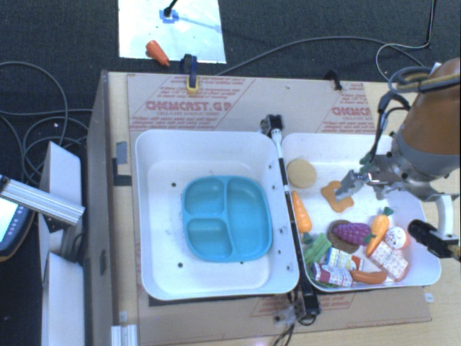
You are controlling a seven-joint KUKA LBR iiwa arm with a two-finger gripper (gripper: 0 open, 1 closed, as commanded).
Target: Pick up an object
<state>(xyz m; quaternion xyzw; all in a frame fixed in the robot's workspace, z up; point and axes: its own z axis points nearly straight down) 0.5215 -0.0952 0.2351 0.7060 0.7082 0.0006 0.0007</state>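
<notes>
On dark carpet, the bench (216, 96) bears 2 white bins (155, 215).

Two white bins side by side on the tabletop (238, 96). Left bin (155, 193): a blue divided plate (227, 218) in the middle. Right bin (425, 265): a tan round cookie (301, 172), an orange cracker (337, 196), a carrot (301, 213), purple grapes (351, 232), more toy food heaped at the front. Gripper (354, 182) low over the right bin, just beside the orange cracker.
</notes>
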